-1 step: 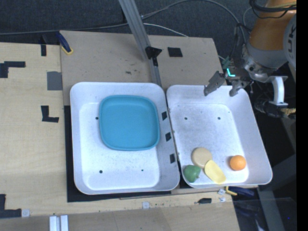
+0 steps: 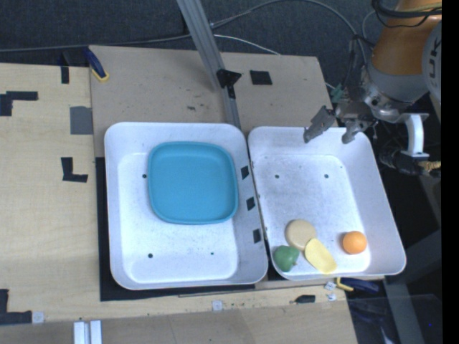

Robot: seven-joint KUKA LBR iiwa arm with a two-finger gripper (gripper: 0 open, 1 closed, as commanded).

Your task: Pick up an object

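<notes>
White right bin [image 2: 373, 185] far rim: gripper [image 2: 331, 130] spread, seemingly holding nothing | middle bare | objects at near edge

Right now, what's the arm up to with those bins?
The gripper hangs open over the far edge of the right bin, holding nothing. Its pick candidates sit clustered at that bin's near end: a green piece, a beige round piece, a yellow piece and an orange ball. The left bin holds a blue plate. No pick yet.

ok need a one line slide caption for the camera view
Open gripper hovers at the far edge of the right bin, away from four small objects near its front; a blue plate fills the left bin.
</notes>
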